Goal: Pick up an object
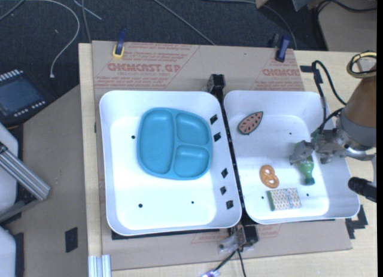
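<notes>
Claw [305, 157] low in the right bin [281, 105], directly above a small green object [307, 172]; finger state cannot be told. Pretzel [269, 176] lies left of it.

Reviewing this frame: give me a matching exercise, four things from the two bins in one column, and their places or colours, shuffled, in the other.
Things:
1. divided plate
2. pretzel
3. leaf-shaped piece
4. green item

Descriptions:
A. brown, spotted, toward the right bin's far side
B. directly under the gripper
C. blue, in the left bin
D. orange, mid right bin

Pairs: 1-C, 2-D, 3-A, 4-B
</notes>
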